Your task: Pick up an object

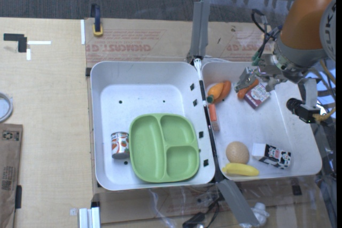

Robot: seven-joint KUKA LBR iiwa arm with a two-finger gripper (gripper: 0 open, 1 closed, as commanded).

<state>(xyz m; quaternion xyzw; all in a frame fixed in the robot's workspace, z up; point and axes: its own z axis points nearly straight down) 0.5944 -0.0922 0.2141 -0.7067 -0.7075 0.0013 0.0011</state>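
Gripper (251,81) hovers at upper right of the frame, fingers' state I cannot tell, beside the small red-and-white carton (258,95) in the right bin — best to descend squarely over it.

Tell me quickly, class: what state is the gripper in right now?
Gripper: low over the right bin, at a small red and white box; open or closed cannot be told.
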